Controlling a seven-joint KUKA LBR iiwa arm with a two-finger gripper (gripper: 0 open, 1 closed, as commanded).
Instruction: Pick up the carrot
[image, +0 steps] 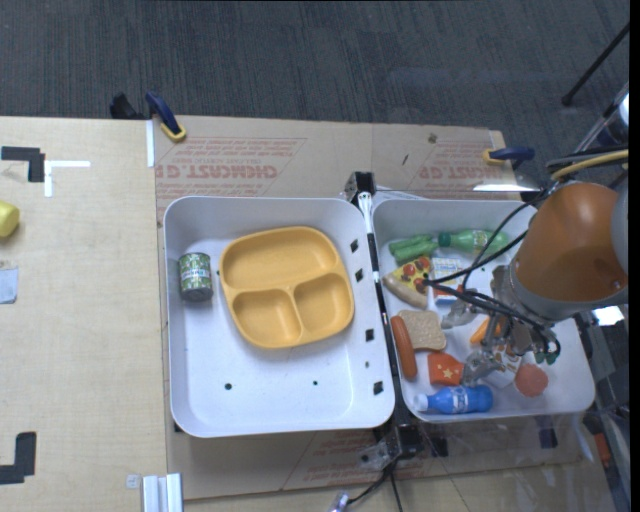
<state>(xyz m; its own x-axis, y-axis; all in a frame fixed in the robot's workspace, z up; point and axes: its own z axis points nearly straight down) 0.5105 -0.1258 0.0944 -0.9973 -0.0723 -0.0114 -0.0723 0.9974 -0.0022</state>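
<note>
The gripper (492, 352) hangs low in the right bin (575, 398), but cables and the wrist crowd it, so I cannot tell its state. The carrot (481, 331), a small orange piece, lies just beside the gripper's left edge, partly covered, with the bread (423, 329), sausage (404, 346), pizza slice (408, 281) and a red-orange piece (446, 370) to its left, a blue bottle (456, 401) below and green bottles (440, 243) toward the far wall. The left bin (200, 400) holds a yellow tray (287, 285) and a can (195, 275).
</note>
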